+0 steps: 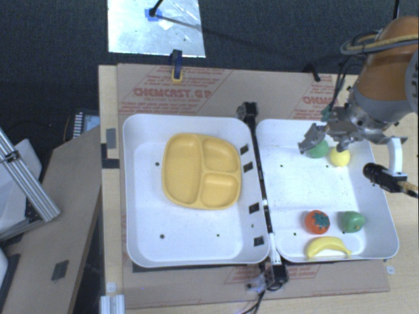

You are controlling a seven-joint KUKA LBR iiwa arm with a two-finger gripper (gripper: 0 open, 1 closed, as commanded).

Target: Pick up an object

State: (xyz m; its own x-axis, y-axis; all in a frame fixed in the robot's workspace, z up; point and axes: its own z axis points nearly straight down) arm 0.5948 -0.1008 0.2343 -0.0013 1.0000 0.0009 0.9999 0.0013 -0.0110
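My gripper (326, 140) hangs over the far part of the right bin (288, 195), its two grey fingers spread open. A small green round fruit (319, 151) lies just under the left finger (310, 140), partly hidden by it. A yellow lemon (340, 157) sits beside it under the right finger. Nothing is held between the fingers. Near the front of the same bin lie an orange-red fruit with a green top (317, 222), a green fruit (352, 222) and a yellow banana (327, 246).
The left bin (141, 175) holds a yellow divided plate (200, 171). A black hinge strip (258, 182) runs between the two bins. The middle of the right bin's floor is bare white.
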